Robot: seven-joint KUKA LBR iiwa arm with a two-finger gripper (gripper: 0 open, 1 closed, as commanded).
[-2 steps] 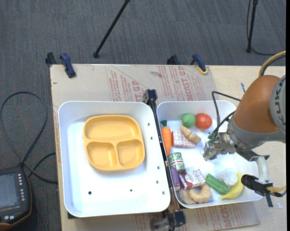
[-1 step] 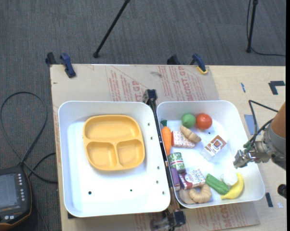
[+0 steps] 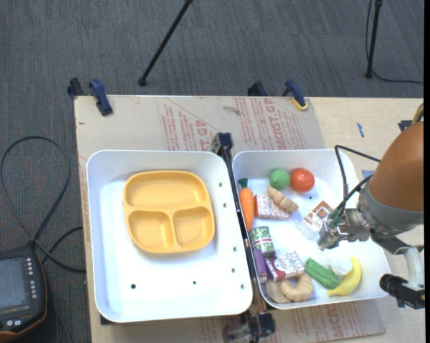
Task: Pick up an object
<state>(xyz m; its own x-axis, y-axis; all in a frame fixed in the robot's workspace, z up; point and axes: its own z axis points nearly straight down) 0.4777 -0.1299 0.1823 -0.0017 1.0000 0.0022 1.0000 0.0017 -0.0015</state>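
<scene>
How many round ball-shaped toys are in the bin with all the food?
2. The green ball sits near the far edge of the right bin, and the red ball is right beside it. More could hide under the arm.

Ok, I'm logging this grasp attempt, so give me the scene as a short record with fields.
arm: enters from the right, gripper over the right bin
held object: none visible
left bin: yellow divided plate
right bin, far end: green ball, tomato
right bin, left edge: carrot
right bin, near end: banana, croissant
</scene>
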